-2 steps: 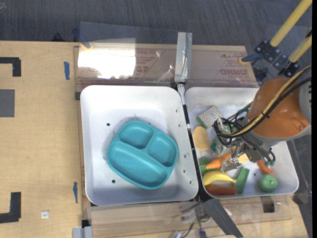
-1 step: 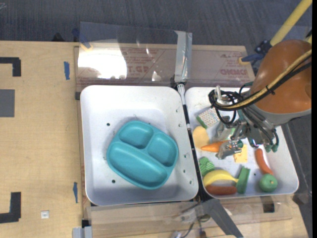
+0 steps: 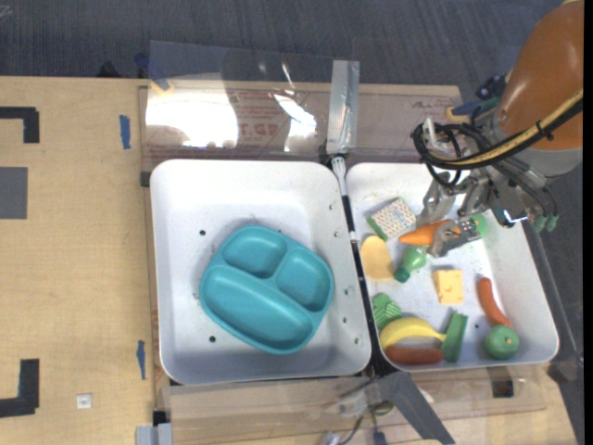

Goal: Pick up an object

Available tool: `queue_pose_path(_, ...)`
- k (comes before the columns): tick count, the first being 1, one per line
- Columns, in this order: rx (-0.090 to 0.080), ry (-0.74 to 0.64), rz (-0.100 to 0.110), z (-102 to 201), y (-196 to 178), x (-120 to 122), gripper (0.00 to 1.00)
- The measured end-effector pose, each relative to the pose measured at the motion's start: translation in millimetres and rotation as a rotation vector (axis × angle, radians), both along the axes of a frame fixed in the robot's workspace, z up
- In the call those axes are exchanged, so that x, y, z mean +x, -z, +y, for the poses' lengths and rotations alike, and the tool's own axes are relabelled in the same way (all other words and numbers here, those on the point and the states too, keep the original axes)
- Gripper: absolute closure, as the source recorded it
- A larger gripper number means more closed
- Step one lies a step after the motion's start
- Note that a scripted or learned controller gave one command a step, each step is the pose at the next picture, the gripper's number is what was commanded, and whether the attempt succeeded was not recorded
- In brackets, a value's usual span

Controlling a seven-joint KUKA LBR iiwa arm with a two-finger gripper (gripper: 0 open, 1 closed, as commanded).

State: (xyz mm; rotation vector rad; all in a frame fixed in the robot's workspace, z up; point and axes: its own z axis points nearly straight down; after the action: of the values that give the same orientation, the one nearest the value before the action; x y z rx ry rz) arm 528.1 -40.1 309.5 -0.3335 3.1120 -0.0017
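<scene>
1. Where the near rim of the right bin (image 3: pixel 547 315) runs, a yellow banana-shaped toy (image 3: pixel 408 331) is found lying above a red piece (image 3: pixel 417 354), with a green stick (image 3: pixel 454 336) just beside them and a green apple (image 3: pixel 501 342) near the right corner.
2. Just beyond these, a green leafy piece (image 3: pixel 385 304), a yellow cheese block (image 3: pixel 449 286) and a red-orange sausage-shaped toy (image 3: pixel 492 301) are seen, apart from one another.
3. In the left bin (image 3: pixel 185 202), a teal divided plate (image 3: pixel 268 287) is laid flat, its compartments facing up.
4. Further back in the right bin, a yellow pear-shaped toy (image 3: pixel 376 257), a small green object (image 3: pixel 410 262) and a speckled packet (image 3: pixel 393 217) are grouped near the divider between the bins.
5. An orange carrot (image 3: pixel 420 236) is located at the tips of the end effector (image 3: pixel 453 233), which is lowered into the right bin; whether the carrot is gripped, and how far the fingers are spread, cannot be told.
6. Behind the bins, a clear plastic sheet (image 3: pixel 232 109) is taped to the worktop (image 3: pixel 65 248), and the orange band (image 3: pixel 548 63) of the arm is seen at far right.
</scene>
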Motion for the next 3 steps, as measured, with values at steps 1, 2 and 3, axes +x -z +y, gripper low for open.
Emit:
queue_pose_path(1, 0.002, 0.072, 0.017, 9, 128, -35, 1.00)
queue_pose_path(2, 0.004, 0.221, 0.003, 65, 67, -17, 1.00)
queue_pose_path(3, 0.002, 0.130, 0.004, 59, 58, 27, 1.00)
